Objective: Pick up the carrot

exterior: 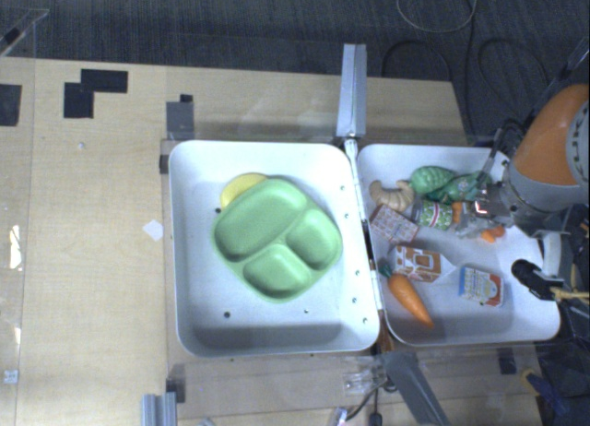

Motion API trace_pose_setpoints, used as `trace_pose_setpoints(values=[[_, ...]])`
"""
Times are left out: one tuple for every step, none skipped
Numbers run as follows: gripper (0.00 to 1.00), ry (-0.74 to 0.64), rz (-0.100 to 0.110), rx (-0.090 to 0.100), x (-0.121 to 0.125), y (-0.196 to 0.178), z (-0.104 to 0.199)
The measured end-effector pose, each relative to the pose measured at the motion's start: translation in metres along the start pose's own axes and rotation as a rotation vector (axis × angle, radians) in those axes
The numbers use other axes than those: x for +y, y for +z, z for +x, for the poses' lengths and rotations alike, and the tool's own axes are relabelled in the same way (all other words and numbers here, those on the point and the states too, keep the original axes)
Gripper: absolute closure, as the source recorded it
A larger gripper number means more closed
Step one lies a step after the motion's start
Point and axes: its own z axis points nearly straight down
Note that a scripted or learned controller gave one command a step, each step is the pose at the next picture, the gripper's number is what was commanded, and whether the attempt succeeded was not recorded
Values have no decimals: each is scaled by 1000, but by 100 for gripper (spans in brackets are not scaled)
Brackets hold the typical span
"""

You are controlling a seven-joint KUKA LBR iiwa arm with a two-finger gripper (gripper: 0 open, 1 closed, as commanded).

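Two shallow white plastic bins sit side by side on a pale wooden bench (92, 230), divided by a grey metal rail. The left bin (198, 313) carries a light green plastic tray with three compartments (277, 238), lying at a slant near the bin's middle, and a round yellow object (238, 186) peeks out from beneath the tray's far-left edge. The right bin (525, 318) holds the clutter. The orange plastic carrot (408, 297) lies near the bin's front-left corner, tilted with its thick end toward the dividing rail and its tip pointing to the front edge, apart from the gripper. Just behind the carrot lies a small brown and white carton (417, 263), and behind that a small patterned box (393, 225) close to the left wall. A tan knobbly piece (395, 195) sits toward the far-left corner, beside a green leafy vegetable toy (435, 180) and a can with a green and red label (438, 215) lying on its side. A small blue and white packet (481, 285) rests toward the front-right part of the bin. The grey arm with its orange band (553, 143) reaches in over the bin's right edge, and the gripper (484, 207) hangs low by the can near the far-right area; whether it is released or clenched cannot be told from this angle.
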Motion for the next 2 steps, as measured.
trace_pose_setpoints(values=[[100, -24, 6, -5, -17, -108, 12], [0, -24, 6, -5, -17, -108, 12]])
